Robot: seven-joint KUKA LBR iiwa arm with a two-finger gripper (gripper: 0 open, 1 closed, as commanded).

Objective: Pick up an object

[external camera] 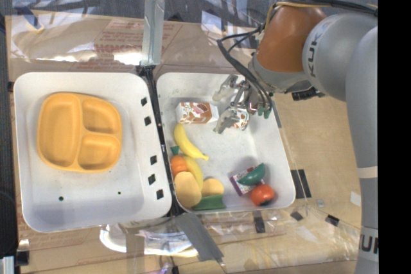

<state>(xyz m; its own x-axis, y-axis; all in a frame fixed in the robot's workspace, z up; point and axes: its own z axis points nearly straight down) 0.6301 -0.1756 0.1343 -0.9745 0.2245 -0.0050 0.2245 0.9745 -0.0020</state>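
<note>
Plainly mid-approach, with nothing yet seen lifted. Taking the small carton [239,119] as the mark: white with red print, lying in the right bin [283,157], toward the bin's far-right part, apart from the crowd of play food. Just up-picture of that carton, and overlapping its upper-left edge in this slanted view, the gripper [232,101], hung under the orange band of the arm reaching in from the right. Impossible to tell from here whether spread, pressed together, or pinching; tangled metal and cable above the carton, and no clean gap to read. Not safe, then, to call the carton held. Judged as the likely target, since nearest by far: directly below and a touch right of the tool, so needing little more than a short drop, not a sideways travel. Too squat to give a sure long axis, though seemingly a little taller up-and-down the picture than wide. Left of the small carton, near but not touching, a second carton [194,112] with a brown face. Down-left of it, the banana [188,143], slanting toward the near-left corner. Well down-picture of it, a tomato [262,194] beside a green piece. Far left of it, across the divider, a yellow divided plate [79,131] in the other bin.
</note>
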